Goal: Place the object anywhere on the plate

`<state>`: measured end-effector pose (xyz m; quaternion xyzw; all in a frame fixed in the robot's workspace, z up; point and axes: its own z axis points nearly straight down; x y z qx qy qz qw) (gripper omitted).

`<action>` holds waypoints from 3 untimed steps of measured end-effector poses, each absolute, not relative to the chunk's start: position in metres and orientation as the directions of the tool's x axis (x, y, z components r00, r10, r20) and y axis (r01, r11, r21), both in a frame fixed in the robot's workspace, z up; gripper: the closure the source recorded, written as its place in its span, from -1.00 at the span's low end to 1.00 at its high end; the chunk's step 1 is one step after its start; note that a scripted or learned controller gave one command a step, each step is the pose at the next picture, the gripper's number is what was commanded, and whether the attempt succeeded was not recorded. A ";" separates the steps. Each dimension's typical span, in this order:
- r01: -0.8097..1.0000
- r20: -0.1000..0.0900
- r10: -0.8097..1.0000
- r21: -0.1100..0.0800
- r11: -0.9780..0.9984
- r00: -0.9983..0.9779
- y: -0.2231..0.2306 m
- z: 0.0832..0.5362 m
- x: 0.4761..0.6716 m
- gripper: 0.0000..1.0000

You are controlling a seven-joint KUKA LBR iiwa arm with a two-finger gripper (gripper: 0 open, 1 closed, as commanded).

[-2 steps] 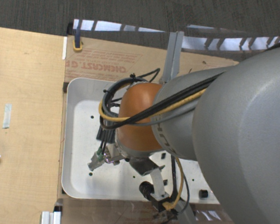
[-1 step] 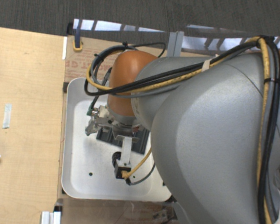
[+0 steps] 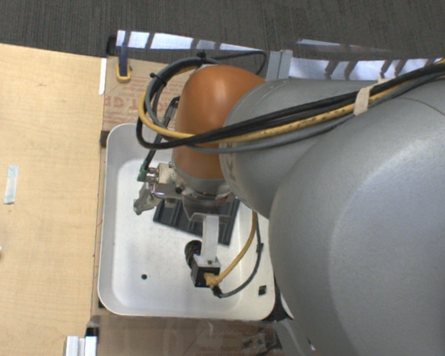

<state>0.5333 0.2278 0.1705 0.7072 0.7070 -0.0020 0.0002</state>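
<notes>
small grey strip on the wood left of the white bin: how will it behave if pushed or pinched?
The grey strip looks thin and lies flat on the wooden top, so it would probably slide rather than roll or tip. It is small, so likely light. Its low profile probably leaves little edge to pinch.

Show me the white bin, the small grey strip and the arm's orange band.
white bin (image 3: pixel 130 250), camera view, bare floor.
grey strip (image 3: pixel 11 185), camera view, its middle.
orange band (image 3: pixel 215 101), camera view, its top.

White bin, grey arm, orange band, pale tan bench
</notes>
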 end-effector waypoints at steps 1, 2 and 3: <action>0.810 -0.006 0.810 0.000 -0.587 0.587 0.228 0.192 0.608 -1.00; 0.531 -0.004 0.531 0.000 -0.847 0.847 0.226 0.129 0.573 -1.00; 0.380 -0.002 0.380 0.002 -0.925 0.925 0.226 0.168 0.589 -1.00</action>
